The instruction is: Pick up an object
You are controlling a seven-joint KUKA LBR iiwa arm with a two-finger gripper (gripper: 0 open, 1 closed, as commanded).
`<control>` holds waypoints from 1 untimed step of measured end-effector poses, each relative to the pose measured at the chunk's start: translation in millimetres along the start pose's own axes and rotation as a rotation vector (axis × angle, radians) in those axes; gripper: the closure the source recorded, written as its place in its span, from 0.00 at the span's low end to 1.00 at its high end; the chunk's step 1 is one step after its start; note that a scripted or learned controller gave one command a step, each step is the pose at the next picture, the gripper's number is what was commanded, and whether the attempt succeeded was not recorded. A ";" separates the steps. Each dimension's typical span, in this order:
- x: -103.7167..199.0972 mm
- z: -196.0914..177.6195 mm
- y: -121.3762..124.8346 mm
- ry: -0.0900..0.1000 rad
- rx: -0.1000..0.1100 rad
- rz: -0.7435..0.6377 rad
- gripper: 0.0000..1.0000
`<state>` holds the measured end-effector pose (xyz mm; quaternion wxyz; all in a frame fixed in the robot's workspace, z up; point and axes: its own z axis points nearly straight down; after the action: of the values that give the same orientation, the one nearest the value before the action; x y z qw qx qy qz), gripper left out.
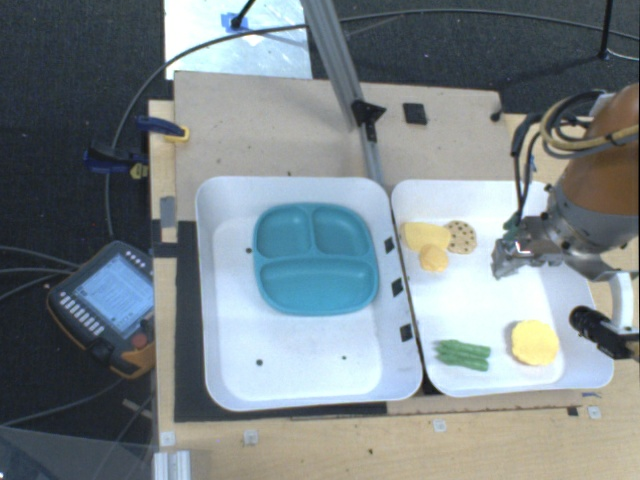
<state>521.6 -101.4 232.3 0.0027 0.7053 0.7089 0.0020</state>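
Four toy foods lie in your right bin point(580, 373); the gripper point(508, 259) hovers there, its grip impossible to tell.

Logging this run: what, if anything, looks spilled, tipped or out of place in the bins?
Nothing stands out. The blue plate lies flat in the left bin; the cookie, green beans and yellow pieces lie apart inside the right bin.

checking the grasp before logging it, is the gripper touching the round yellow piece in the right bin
Apart. The camera view shows the gripper above bare bin floor, with white floor plainly between it and the round yellow piece.
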 end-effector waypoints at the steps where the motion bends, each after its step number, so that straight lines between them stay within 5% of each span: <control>1: 53.2 8.6 26.5 0.003 0.004 -0.006 1.00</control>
<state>547.8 -48.1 223.8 0.0003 0.7033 0.7109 0.0019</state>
